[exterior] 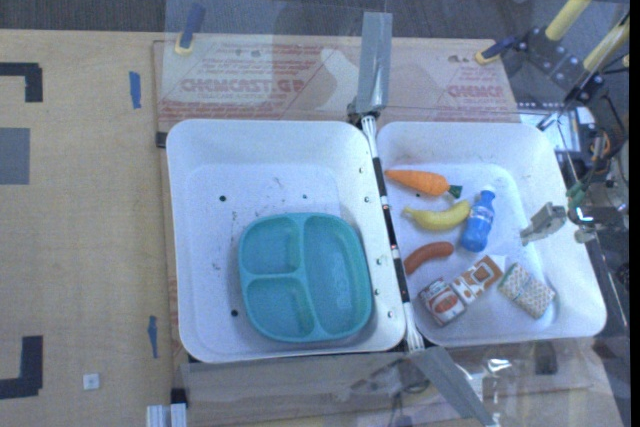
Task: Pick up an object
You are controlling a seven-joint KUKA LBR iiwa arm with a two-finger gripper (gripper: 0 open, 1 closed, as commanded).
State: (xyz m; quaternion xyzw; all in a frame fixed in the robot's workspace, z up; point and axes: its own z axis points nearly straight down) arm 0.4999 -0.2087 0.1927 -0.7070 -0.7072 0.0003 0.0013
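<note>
- Six small items lie in the right bin [560, 165]: carrot [418, 181], banana [438, 215], blue bottle [478, 221], sausage [428, 256], carton [460, 289], sponge [527, 291].
- The claw [545, 222] hovers at that bin's right edge, holding nothing; its opening I cannot tell.
- The bottle looks light, stiff, slippery; grip it mid-body.

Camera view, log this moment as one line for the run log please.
gripper over right bin, right side | holding: nothing seen | nearest: blue bottle, patterned packet | left bin: teal tray
</note>
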